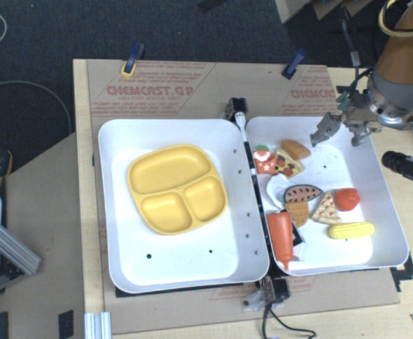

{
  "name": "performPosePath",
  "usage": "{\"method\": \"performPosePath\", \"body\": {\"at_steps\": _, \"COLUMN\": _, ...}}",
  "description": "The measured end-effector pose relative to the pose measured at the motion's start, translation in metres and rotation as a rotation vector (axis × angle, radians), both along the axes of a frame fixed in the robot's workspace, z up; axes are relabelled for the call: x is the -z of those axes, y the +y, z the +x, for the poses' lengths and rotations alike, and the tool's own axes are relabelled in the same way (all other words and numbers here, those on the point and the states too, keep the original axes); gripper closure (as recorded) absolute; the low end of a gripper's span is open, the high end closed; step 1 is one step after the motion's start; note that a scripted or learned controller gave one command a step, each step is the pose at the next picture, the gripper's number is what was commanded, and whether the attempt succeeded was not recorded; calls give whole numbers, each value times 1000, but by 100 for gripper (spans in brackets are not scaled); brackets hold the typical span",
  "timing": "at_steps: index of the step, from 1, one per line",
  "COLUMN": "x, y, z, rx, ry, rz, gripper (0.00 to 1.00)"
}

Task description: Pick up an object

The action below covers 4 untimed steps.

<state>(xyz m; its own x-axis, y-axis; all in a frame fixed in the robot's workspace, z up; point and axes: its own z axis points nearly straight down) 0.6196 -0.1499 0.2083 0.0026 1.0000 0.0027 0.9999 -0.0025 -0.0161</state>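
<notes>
Glossy plastic yellow tray [174, 188]; smooth white bins [114, 189]; toy food [312, 203] seemingly plastic; matt cardboard [192, 87] underneath.

The bench [44, 210] carries a brown board [192, 83], clamped at the back, with two white bins [114, 189] side by side.

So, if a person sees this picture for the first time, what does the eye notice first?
Probably the yellow divided tray, alone in the left bin. Next, the bright toy food crowded in the right bin: an orange bottle at its near left, a red tomato, yellow corn. The gripper hangs over that bin's far edge.
</notes>
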Motion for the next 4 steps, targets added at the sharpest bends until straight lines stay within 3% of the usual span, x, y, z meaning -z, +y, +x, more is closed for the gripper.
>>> {"method": "performPosePath", "body": {"at_steps": 1, "x": -9, "y": 0, "z": 3, "rx": -3, "ry": -15, "rz": -2, "gripper": 0}}
{"method": "performPosePath", "body": {"at_steps": 4, "x": 123, "y": -5, "z": 1, "rx": -2, "ry": -16, "rz": -2, "gripper": 0}}
